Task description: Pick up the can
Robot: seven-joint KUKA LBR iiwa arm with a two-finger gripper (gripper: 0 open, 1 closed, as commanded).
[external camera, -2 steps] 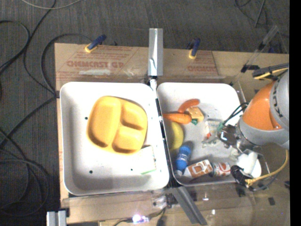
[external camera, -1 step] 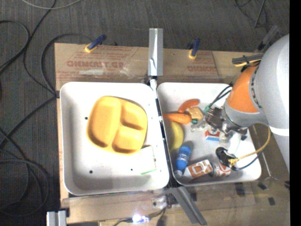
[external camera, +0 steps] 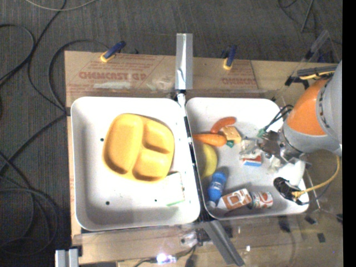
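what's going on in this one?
The grey KUKA arm with the orange band reaches into the right white bin, its gripper low near the bin's middle. The red and white can lies on its side by the near wall, untouched. A yellow divided tray sits in the left white bin.

Dark grey carpeted floor [external camera: 33, 54] all round, with thin black and pale loose cables [external camera: 39, 1] trailing at far left. Brown cardboard-covered bench top [external camera: 128, 74], printed red lettering, held by two blue-and-yellow spring clamps [external camera: 112, 51] along far edge. Lighting even, probably overhead.
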